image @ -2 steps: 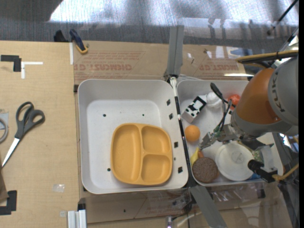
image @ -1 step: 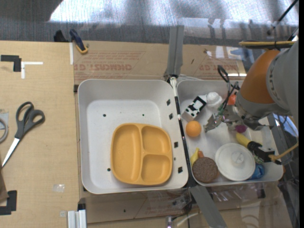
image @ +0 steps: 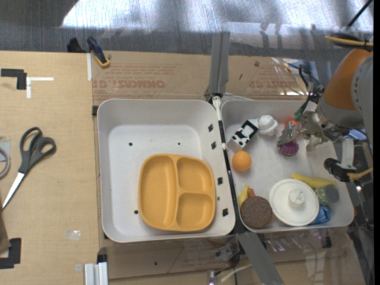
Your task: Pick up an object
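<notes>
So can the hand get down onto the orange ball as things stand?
Probably yes. The orange ball sits apart on the right bin's floor, nothing on top; the hand is over the same bin.

I see scissors [image: 27, 156] lying flat on the wooden bench [image: 47, 218], well left of the bins. A blue-and-yellow clamp [image: 98, 51] sits at the bench's far edge. Brown cardboard [image: 154, 76] with reversed red lettering lies behind both bins. I note black brackets [image: 15, 79] near the left edge.
</notes>
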`<state>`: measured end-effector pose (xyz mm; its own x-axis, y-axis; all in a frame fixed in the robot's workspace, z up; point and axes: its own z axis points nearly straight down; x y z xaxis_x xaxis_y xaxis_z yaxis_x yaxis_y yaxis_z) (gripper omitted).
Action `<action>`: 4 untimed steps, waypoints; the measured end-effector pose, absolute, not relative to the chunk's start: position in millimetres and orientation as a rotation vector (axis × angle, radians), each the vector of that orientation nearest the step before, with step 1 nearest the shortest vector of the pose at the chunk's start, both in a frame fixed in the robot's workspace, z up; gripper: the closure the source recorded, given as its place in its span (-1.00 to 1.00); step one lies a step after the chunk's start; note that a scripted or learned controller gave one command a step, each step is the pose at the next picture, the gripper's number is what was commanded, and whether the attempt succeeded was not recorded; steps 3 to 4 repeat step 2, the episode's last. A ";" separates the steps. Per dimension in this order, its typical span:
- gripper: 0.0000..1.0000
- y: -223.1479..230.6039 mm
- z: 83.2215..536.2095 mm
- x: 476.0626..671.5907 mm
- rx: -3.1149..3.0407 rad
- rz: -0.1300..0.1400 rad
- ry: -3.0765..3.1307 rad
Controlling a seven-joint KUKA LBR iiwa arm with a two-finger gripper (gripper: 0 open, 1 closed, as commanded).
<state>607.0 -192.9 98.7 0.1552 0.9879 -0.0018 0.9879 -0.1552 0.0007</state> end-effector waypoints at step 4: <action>1.00 -113.7 219.5 646.5 2.495 -0.002 1.906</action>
